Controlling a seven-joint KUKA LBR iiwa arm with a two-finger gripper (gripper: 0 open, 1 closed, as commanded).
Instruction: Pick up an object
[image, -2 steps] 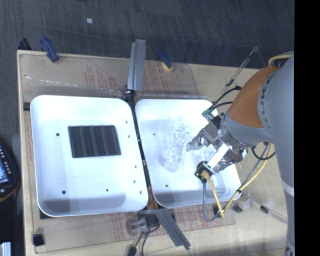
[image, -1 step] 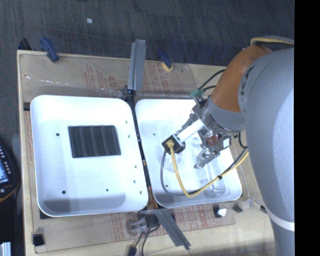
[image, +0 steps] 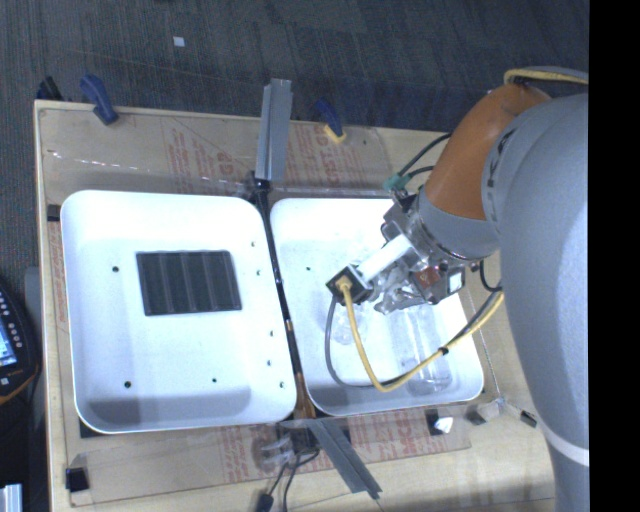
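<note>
Nearest the lens: large grey arm casing (image: 545, 260) with orange band (image: 480, 160) above the wrist, entering from the right and covering the right side of the right-hand bin.

Pincer (image: 400, 295): metal, at the arm's end, low over the middle of the right-hand bin; white block and small black-and-yellow fitting (image: 346, 285) on its left side. Opening of the pincer: cannot tell, mechanism too cluttered. Nothing clearly seen between its tips.

Yellow cable (image: 375, 375) and black cable (image: 332, 340): looped from the wrist down across the bin floor and back up toward the arm.

Clear, see-through plastic object, bottle-like (image: 425, 350): lying on the floor of the right-hand bin, just below the pincer, near the bin's lower right corner. Faint and hard to outline; contact with the pincer cannot be told.

Right-hand shallow white bin (image: 300, 250): rounded corners, on the tabletop, touching its neighbour along a dark centre seam.

Left-hand shallow white bin (image: 100, 300): same make; dark grey ribbed rectangular panel (image: 188, 282) lying flat at its centre.

Light wooden tabletop (image: 150, 145): two blue clamps, one (image: 98, 100) at the far left edge and one (image: 330, 118) at the far middle; grey metal bar (image: 272, 130) at the far end of the seam, another (image: 345, 460) at the near end.
</note>
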